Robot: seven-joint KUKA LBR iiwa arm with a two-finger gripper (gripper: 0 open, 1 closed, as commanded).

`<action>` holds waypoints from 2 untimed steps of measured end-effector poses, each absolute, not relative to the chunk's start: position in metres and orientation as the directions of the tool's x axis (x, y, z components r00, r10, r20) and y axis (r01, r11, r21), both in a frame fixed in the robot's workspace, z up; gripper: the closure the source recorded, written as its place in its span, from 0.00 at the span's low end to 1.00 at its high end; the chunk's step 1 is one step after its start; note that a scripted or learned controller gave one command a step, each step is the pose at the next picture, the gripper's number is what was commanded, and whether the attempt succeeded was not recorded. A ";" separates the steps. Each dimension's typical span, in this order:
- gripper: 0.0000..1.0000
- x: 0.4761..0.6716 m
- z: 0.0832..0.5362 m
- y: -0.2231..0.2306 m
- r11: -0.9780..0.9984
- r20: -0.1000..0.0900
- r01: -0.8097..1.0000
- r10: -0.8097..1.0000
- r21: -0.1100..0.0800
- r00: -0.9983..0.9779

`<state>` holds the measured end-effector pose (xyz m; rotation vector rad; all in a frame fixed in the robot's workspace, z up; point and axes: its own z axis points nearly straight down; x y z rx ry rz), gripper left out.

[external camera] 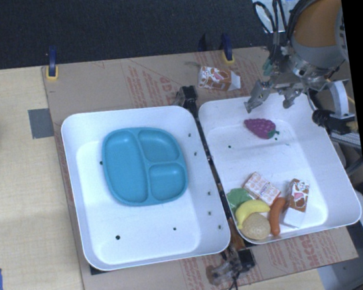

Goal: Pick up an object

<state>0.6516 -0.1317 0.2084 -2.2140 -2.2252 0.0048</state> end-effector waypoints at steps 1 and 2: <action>0.00 0.655 0.090 -0.164 0.004 -0.001 1.000 1.000 -0.007 -0.004; 1.00 0.656 0.102 -0.164 0.005 -0.001 1.000 1.000 -0.008 -0.005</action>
